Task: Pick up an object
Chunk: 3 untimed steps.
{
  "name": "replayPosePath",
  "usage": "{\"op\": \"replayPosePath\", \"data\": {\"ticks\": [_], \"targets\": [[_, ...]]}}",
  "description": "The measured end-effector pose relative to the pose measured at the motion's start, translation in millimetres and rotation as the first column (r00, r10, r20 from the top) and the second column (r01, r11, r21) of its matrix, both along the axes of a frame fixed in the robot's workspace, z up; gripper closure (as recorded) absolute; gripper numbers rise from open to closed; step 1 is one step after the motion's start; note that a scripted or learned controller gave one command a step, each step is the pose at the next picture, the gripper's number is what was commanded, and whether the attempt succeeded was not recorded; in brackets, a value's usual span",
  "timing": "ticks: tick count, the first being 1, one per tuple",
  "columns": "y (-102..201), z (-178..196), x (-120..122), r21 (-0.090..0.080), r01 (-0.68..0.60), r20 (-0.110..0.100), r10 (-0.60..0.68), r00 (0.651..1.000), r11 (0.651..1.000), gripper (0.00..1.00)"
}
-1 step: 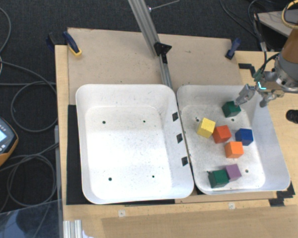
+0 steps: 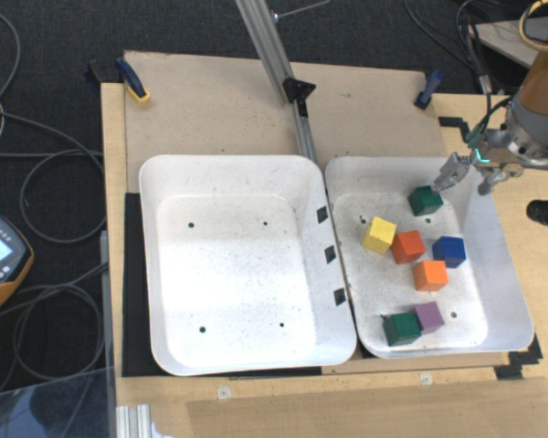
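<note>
Hovering over the far right part of the right bin (image 2: 493, 245), the gripper (image 2: 468, 178) has its jaws spread wide with nothing between them. One finger (image 2: 450, 172) hangs just above a dark green block (image 2: 425, 200); the other (image 2: 489, 182) sits over the bin's right wall. Nearer the middle of that bin lie a yellow block (image 2: 379, 234), a red-orange block (image 2: 407, 245), a blue block (image 2: 449, 250) and an orange block (image 2: 430, 275), close together. At the near edge a second green block (image 2: 402, 327) touches a purple block (image 2: 428, 316). The left bin (image 2: 164, 181) sits beside it on the counter (image 2: 210, 99).
</note>
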<state>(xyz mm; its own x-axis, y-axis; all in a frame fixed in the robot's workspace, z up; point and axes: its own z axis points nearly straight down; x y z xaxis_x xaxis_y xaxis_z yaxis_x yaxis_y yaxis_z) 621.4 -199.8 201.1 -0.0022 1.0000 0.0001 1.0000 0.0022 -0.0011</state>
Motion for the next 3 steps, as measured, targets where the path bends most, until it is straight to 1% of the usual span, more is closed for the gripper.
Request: {"op": "replayPosePath", "data": {"ticks": [1,2,3], "targets": [[8,-50,-8,0.002,0.001,-0.005,-0.001,1.0,1.0,0.0],[9,-103,-9,0.002,0.002,-0.005,-0.002,1.0,1.0,0.0],[9,-88,-6,0.0,0.001,0.004,-0.001,1.0,1.0,1.0]]}}
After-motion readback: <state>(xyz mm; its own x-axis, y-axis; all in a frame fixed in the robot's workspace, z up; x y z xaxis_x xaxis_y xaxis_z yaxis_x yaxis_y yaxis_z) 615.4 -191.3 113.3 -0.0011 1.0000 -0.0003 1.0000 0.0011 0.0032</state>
